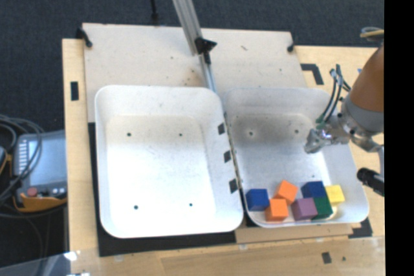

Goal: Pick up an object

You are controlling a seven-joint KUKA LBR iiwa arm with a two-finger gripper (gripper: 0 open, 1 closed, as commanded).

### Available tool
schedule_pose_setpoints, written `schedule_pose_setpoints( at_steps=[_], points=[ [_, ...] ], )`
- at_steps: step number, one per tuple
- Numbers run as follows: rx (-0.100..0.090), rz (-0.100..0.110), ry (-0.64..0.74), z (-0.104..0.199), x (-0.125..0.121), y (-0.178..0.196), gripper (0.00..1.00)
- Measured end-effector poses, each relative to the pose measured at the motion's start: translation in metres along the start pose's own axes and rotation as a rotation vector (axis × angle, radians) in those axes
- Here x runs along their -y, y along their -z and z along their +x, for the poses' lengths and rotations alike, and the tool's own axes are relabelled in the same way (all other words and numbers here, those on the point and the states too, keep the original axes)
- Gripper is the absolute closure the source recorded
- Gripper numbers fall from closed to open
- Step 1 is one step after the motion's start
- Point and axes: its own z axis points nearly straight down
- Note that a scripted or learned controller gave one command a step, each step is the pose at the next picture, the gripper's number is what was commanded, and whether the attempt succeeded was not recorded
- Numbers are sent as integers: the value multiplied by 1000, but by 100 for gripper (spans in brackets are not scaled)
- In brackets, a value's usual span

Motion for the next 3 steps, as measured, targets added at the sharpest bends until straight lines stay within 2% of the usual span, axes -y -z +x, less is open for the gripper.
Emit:
schedule_pose_setpoints(
  at_steps=[1,2,3],
  points=[
    [1,-3,8,-3,-4,65,100],
    [-1,2,10,-4,-5,81,100],
    [-2,2,13,47,-17,86,100]
  ],
)
